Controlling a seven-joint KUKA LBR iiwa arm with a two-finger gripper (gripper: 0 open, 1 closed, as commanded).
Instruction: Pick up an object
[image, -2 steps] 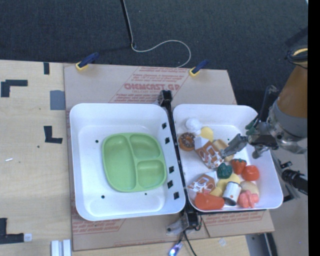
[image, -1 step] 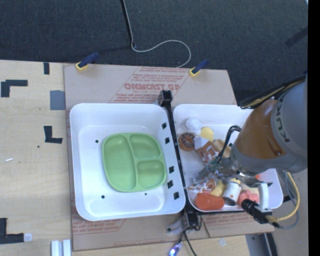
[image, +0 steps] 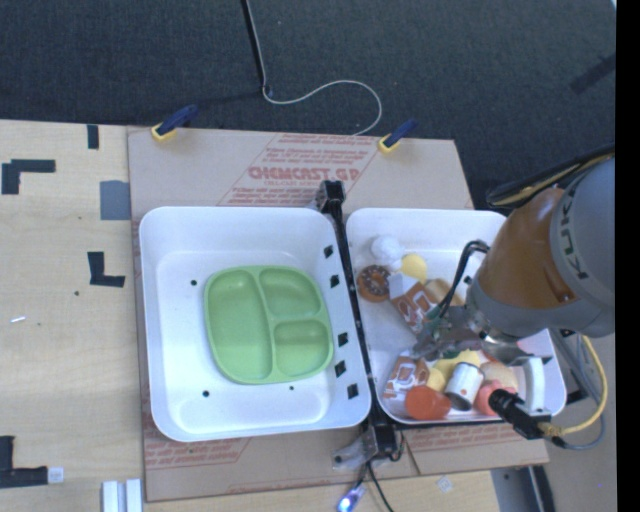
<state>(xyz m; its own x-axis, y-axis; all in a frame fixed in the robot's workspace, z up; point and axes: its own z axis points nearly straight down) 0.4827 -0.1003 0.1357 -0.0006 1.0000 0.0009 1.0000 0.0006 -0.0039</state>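
Observation:
The right bin (image: 440, 222) holds a pile of small toy foods: a brown round doughnut-like piece (image: 374, 282), a white and yellow piece (image: 398, 258), a brown packet (image: 416, 301), a printed packet (image: 404, 376), a red round piece (image: 428, 403), a white cylinder (image: 464, 382) and an orange piece (image: 487, 399). My gripper (image: 443, 334) is low in this bin, down among the pile near its middle. The arm's grey and orange wrist covers the bin's right part.
The left bin (image: 180, 240) holds a green divided plate (image: 268, 322). A black divider with clips (image: 342, 290) runs between the bins. Cardboard (image: 300, 165) lies under both bins, held by blue and yellow clamps (image: 174, 121). A cable (image: 300, 95) loops behind.

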